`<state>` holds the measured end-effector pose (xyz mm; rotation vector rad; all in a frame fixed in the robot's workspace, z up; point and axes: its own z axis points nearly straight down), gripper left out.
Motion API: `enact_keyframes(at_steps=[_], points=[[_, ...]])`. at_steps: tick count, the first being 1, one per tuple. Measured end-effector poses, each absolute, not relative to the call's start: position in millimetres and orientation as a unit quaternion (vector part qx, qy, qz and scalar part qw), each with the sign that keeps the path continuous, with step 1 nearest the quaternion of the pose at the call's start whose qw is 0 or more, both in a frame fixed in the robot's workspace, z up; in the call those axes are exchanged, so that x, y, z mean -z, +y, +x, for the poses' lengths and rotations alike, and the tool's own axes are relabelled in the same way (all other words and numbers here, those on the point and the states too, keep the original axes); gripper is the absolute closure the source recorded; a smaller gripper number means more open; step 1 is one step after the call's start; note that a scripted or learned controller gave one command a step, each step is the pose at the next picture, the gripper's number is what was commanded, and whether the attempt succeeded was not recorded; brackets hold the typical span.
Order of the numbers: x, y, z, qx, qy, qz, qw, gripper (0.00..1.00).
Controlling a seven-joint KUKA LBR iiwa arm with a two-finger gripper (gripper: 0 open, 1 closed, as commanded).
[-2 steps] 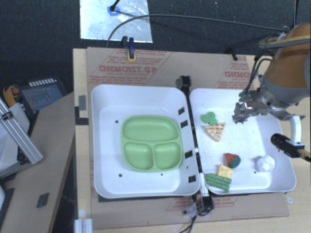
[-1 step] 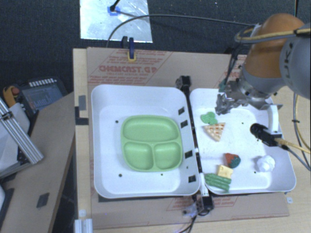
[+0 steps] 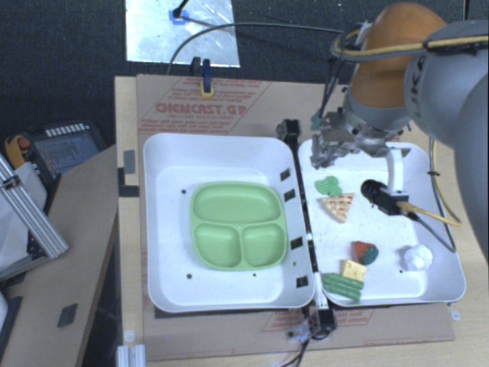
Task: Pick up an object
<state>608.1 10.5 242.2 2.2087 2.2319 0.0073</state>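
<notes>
Pincer point(image 3: 323, 159) sits over the far left corner of the view's right-hand bin point(image 3: 439, 280), low towards the bin floor. Whether it is apart or together cannot be told from this angle.

Candidate objects all lie loose in that same bin:
- green leaf-shaped piece point(image 3: 328, 184) just in front of the pincer, nearest to it
- tan wedge point(image 3: 338, 206) just beside the leaf-shaped piece on its near side
- red-and-teal piece point(image 3: 364, 251) further towards the front
- yellow block point(image 3: 353, 270) just beside the red-and-teal piece
- green bean bundle point(image 3: 341, 286) at the front left corner
- white crumpled lump point(image 3: 417, 258) towards the front right, well apart from the pincer

Left-hand bin point(image 3: 164, 205) holds a pale green divided tray point(image 3: 237, 224), lying flat near its middle.
</notes>
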Motion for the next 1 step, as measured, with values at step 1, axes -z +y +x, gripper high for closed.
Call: enact_keyframes(at_steps=[1], points=[[-230.4,69.1,631.7,-0.0017,0.711,0.703,0.0,1.0]])
